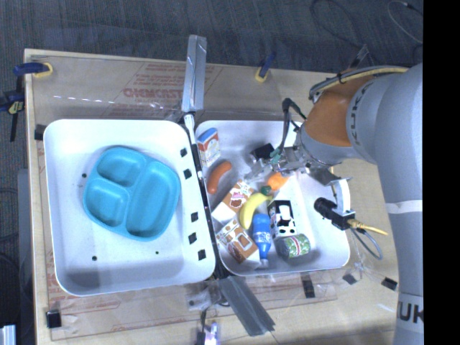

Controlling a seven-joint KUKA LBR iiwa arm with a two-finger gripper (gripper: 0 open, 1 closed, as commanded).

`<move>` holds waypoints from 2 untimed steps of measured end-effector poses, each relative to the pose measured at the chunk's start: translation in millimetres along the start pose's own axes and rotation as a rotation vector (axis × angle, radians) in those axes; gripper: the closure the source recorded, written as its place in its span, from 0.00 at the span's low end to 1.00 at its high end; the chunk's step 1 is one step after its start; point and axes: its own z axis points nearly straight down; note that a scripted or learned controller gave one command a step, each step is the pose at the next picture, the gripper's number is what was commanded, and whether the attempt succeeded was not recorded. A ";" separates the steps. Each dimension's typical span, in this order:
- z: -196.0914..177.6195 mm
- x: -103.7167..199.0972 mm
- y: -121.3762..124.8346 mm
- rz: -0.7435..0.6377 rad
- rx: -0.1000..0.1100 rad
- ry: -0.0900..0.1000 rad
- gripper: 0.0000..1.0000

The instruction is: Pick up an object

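The right bin [327, 254] holds a heap of toy groceries. A small white carton [208, 146] stands at its far left, with a reddish sausage [219, 174] below it. Near the middle lie a yellow banana [251, 209], an orange carrot-like piece [276, 183], a black-and-white box [283, 218], a blue bottle [261, 238], a green can [293, 246] and a brown carton [241, 243]. My gripper [275, 162] hangs low over the bin's upper middle, just above the orange piece. Its tip is lost among the clutter.
The left bin [65, 264] holds a blue divided tray [133, 191]. A metal bar [192, 77] runs up from between the bins. The grey arm [392, 121] with its orange band covers the right bin's far right corner. Cables trail at the right edge.
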 end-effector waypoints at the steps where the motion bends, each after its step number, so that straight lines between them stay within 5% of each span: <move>1: 2.2 -1.2 1.9 0.054 0.004 0.000 0.00; 2: 5.2 4.1 -31.4 0.158 0.023 0.009 0.00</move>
